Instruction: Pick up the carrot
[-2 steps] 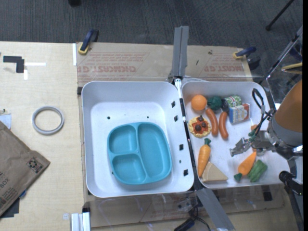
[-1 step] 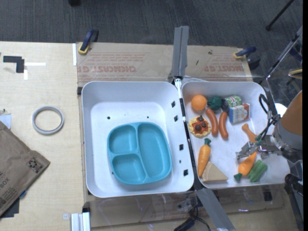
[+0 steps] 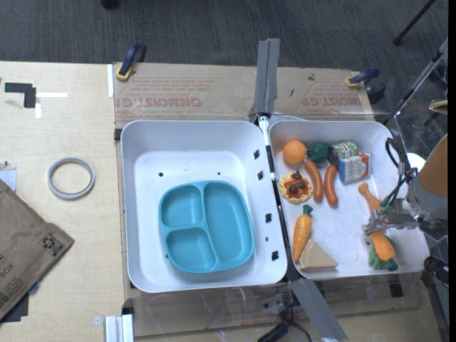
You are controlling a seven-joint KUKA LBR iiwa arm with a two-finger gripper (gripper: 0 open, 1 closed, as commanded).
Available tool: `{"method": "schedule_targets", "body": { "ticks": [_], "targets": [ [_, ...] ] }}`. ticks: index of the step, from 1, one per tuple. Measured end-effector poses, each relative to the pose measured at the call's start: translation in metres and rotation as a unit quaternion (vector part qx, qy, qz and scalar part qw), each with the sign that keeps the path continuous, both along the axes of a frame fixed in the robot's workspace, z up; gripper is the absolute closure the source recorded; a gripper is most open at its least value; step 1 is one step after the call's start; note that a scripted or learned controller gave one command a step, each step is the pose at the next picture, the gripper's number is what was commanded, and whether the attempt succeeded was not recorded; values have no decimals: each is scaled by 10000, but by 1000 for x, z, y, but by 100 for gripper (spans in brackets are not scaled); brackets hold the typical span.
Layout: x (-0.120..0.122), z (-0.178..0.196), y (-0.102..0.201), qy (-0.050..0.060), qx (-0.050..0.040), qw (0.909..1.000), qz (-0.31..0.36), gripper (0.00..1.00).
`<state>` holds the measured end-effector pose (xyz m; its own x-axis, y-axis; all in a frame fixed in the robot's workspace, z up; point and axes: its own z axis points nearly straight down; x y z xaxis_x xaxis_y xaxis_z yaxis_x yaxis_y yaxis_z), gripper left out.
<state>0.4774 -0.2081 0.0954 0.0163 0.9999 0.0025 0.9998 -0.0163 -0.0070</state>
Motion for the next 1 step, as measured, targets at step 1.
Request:
{"method": "schedule_targets", "body": {
  "ticks": [1],
  "targets": [
    [1,70,88,-9,-13,9997,-224,100]
  ]
}}
